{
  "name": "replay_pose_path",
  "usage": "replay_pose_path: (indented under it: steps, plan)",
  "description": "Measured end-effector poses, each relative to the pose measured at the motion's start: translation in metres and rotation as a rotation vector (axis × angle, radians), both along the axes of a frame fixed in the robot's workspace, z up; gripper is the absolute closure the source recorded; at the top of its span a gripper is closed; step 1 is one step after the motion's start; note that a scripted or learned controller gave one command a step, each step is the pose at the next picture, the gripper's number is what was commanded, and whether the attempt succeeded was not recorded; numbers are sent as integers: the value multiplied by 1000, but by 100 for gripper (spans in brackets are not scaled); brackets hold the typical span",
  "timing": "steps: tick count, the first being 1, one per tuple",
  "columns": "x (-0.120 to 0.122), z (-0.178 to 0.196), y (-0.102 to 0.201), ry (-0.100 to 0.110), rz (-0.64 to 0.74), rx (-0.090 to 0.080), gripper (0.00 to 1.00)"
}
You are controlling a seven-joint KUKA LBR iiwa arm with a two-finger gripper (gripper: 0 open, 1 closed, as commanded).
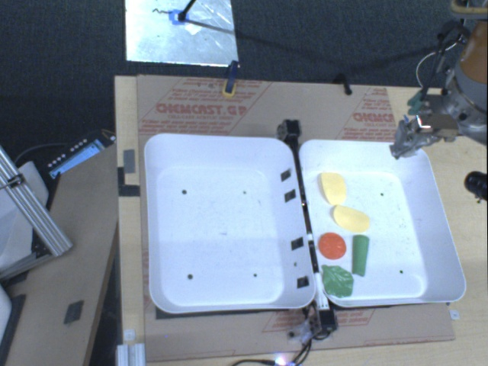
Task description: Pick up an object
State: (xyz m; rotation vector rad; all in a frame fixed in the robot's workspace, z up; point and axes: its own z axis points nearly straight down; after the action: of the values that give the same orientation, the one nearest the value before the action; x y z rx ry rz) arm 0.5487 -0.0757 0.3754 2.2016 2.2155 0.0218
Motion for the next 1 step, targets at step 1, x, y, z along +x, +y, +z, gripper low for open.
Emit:
replay_pose_path:
  steps: [1]
  plan:
    - [-50, 170, -6, 0, -2, 1, 100]
